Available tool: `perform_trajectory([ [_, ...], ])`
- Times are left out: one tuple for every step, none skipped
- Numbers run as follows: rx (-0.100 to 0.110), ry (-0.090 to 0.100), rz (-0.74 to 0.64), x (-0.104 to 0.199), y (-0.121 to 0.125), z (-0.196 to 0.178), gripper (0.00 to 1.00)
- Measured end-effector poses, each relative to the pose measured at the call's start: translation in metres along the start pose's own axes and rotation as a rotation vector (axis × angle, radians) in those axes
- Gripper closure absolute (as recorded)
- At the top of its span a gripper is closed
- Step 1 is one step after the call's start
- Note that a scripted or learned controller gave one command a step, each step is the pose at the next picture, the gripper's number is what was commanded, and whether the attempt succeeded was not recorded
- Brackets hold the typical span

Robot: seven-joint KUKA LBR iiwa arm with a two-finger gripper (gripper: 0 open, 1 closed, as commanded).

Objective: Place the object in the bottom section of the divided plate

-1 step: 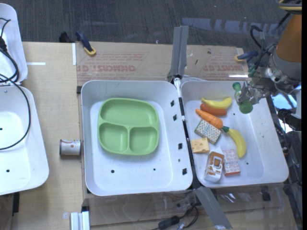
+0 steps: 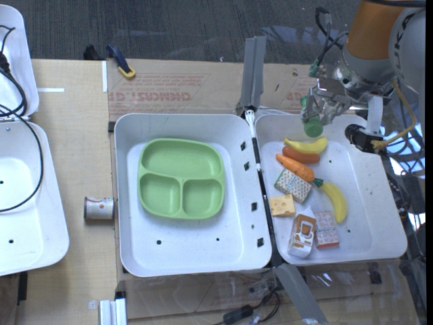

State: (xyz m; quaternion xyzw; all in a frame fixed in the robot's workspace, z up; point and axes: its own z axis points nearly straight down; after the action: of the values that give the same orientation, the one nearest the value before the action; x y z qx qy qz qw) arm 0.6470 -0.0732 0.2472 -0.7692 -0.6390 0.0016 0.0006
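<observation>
Green object (image 2: 312, 128) sits clenched in the claw (image 2: 315, 122) — above the right bin (image 2: 379, 202) — green divided plate (image 2: 181, 178) well apart.

A small tin can (image 2: 99, 208) lies on its side on the wooden bench (image 2: 74, 100), just left of the left bin. Near the bench's far edge rests a clamp with a blue and yellow handle (image 2: 120, 61). A black cable (image 2: 27, 147) loops over a white tray (image 2: 30, 202) at the far left. A strip of brown cardboard (image 2: 176, 90) with red printing lies behind the bins.
</observation>
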Motion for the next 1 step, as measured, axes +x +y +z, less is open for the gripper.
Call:
perform_trajectory([
  [0.002,0.000,0.048,0.0871,-0.0259,0.0562,1.00],
])
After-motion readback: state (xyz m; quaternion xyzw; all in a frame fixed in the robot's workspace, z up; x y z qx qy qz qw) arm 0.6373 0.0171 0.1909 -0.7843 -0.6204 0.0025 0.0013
